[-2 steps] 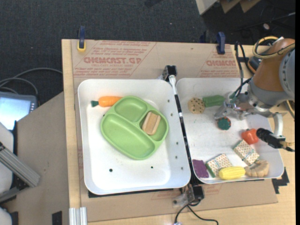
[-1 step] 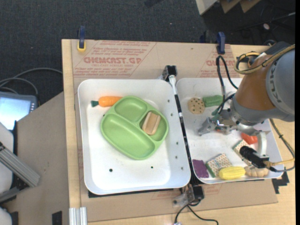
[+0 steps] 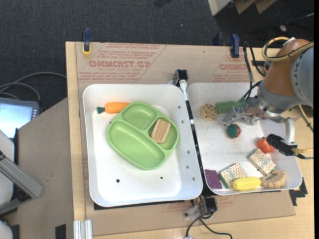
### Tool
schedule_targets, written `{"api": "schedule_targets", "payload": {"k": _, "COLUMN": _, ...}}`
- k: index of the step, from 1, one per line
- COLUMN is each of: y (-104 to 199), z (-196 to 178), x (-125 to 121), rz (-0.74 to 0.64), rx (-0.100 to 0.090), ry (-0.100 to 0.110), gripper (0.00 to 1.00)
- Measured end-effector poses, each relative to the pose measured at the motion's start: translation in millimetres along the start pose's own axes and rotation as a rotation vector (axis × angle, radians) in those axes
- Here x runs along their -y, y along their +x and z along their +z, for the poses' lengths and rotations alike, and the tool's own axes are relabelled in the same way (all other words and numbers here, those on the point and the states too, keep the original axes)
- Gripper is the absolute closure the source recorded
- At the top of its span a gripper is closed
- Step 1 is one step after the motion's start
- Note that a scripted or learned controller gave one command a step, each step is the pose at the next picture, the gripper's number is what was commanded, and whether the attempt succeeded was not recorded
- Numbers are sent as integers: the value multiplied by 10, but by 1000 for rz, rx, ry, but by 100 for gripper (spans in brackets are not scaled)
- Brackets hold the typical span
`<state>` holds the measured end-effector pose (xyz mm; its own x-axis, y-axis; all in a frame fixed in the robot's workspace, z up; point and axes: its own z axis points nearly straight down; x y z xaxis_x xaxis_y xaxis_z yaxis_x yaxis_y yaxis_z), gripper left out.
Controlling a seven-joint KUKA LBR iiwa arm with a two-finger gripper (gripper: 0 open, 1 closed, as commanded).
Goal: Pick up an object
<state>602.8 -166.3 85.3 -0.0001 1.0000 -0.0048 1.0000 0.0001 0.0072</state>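
My gripper (image 3: pixel 234 117) hangs low over the upper middle of the right bin (image 3: pixel 219 151), at the end of the grey arm coming in from the right. A small round green and red ball (image 3: pixel 233 130) lies just below it, apart from it as far as I can tell. A speckled cookie (image 3: pixel 209 111) and a green block (image 3: pixel 225 106) lie just to its left. Nothing is visibly held.
The right bin also holds a red piece (image 3: pixel 264 145), two checkered packets (image 3: pixel 261 161), a yellow item (image 3: pixel 246 183), a purple item (image 3: pixel 213 179) and a tan item (image 3: pixel 275 179). The left bin holds a green divided plate (image 3: pixel 130 144) bearing a tan bread piece (image 3: pixel 161 130), with a carrot (image 3: pixel 114 107) beside it.
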Motion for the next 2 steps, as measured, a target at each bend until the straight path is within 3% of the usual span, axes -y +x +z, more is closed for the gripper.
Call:
{"api": "schedule_targets", "payload": {"k": 1, "y": 598, "z": 3, "x": 505, "rz": -2, "rx": -9, "ry": 13, "gripper": 0}}
{"api": "schedule_targets", "payload": {"k": 2, "y": 426, "z": 1, "x": 62, "rz": -2, "rx": -2, "ry": 2, "gripper": 0}}
